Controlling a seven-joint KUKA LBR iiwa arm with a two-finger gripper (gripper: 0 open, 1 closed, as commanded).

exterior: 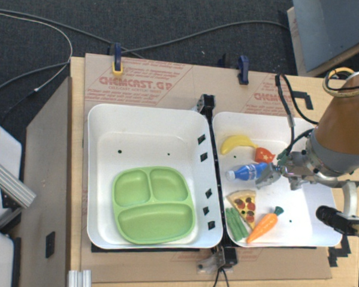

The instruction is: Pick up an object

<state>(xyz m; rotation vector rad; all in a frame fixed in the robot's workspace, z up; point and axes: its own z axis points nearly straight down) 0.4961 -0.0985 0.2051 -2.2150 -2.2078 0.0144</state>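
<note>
The right bin (301, 233) holds a yellow banana (236, 143), a red pepper-like piece (263, 154), a blue bottle (246, 171), a pizza slice (244, 203), a green bean pod (236, 224) and an orange carrot (263, 226). My gripper (274, 172) hangs low in this bin, just right of the blue bottle and below the red piece. Its tip sits close to the bottle's cap end. Whether anything is between its fingers I cannot make out.
The left bin (108, 130) carries a green divided plate (154, 203). A black divider with clips (207, 165) runs between the bins. The arm's orange band and grey wrist (342, 133) fill the right side. Cables (289, 109) trail over the bench's back.
</note>
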